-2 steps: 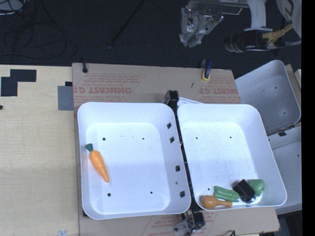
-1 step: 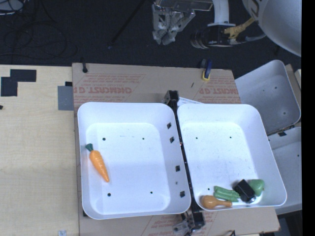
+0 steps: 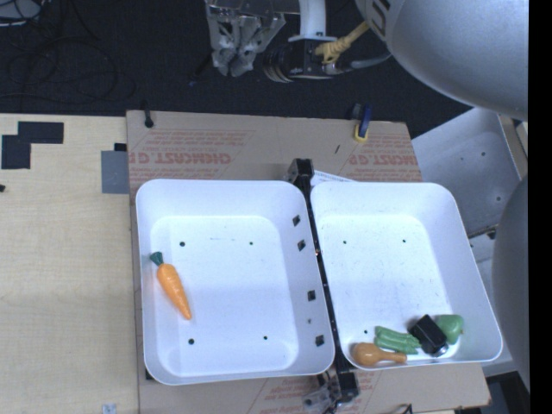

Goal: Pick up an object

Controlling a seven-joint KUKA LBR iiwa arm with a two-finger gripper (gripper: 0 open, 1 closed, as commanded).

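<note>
Gripper (image 3: 240, 46) is hanging high at the top of the view, above the dark area behind the bins, well apart from everything in them. It is carrying nothing; whether it is wide or narrow, I cannot tell.

Candidates are sitting in two places. Carrot (image 3: 173, 289) is lying alone against the left wall of the left bin (image 3: 220, 195), long axis running from its green top at upper left down to the tip at lower right, slightly tilted off the wall line. It is lying below and a bit left of the gripper, across most of the bin.

In the right bin (image 3: 388, 198), near corner: green bean pod (image 3: 395, 340), black block (image 3: 428, 335), green piece (image 3: 451, 324), and an orange pear-shaped piece (image 3: 376, 354), all touching or just beside each other. That cluster is lying far down and right of the gripper.

Judging the carrot the easier pick: isolated, though the wall is crowding one side, so closing across its short width is looking best.
</note>
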